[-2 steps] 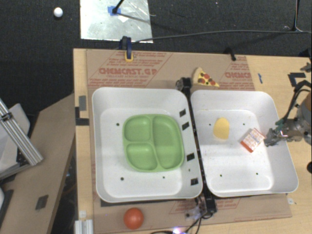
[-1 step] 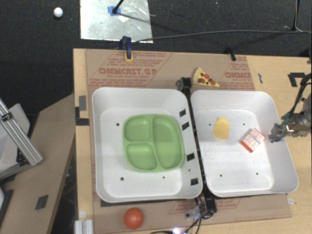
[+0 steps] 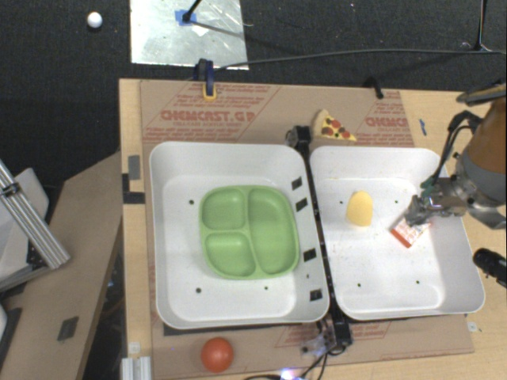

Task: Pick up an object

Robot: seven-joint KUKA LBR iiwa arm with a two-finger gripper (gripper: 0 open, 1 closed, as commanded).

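A: Packet (image 3: 405,233), red and white, lies in the right bin (image 3: 380,303), just beside our gripper (image 3: 421,210); the yellow object (image 3: 360,209) sits near, toward the divider.

B: We cannot tell whether the claw is apart or together, nor whether it grips anything.

A: Then we should centre over the flat packet, press low, and lift slowly, since thin things slip.

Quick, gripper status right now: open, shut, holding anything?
Gripper: cannot be told; it sits low in the right white bin, directly over the small red-and-white packet.
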